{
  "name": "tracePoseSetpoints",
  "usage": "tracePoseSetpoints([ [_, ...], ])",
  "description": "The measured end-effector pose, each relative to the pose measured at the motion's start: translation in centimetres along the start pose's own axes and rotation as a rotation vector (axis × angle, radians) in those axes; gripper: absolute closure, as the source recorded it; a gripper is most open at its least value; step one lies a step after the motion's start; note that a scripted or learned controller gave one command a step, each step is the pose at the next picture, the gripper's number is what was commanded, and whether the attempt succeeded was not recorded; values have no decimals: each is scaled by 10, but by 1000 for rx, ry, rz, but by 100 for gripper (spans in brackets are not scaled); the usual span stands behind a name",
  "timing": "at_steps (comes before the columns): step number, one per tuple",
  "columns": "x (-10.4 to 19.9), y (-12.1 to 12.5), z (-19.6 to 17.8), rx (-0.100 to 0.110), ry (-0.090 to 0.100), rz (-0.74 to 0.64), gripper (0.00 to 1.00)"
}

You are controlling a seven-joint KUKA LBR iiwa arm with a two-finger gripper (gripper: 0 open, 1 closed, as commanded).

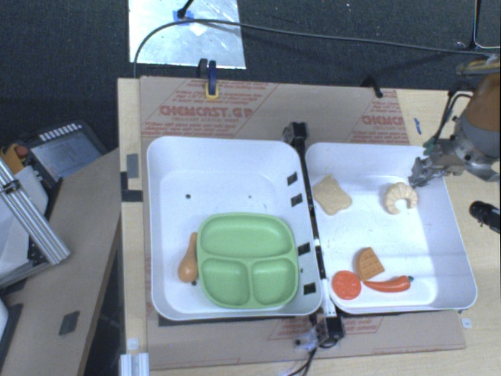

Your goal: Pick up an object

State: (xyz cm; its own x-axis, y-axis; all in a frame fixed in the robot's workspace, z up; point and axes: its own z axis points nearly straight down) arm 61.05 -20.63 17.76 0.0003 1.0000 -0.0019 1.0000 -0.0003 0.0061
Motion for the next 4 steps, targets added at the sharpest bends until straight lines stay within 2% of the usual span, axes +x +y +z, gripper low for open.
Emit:
tracePoseSetpoints([
  [1, 4, 2, -65, -2, -1, -5, 100],
  [2, 3, 4, -103, 0, 0, -5, 100],
  [3, 51, -7, -86, 6, 3, -9, 100],
  [4, 102, -13, -90, 4, 3, -10, 100],
])
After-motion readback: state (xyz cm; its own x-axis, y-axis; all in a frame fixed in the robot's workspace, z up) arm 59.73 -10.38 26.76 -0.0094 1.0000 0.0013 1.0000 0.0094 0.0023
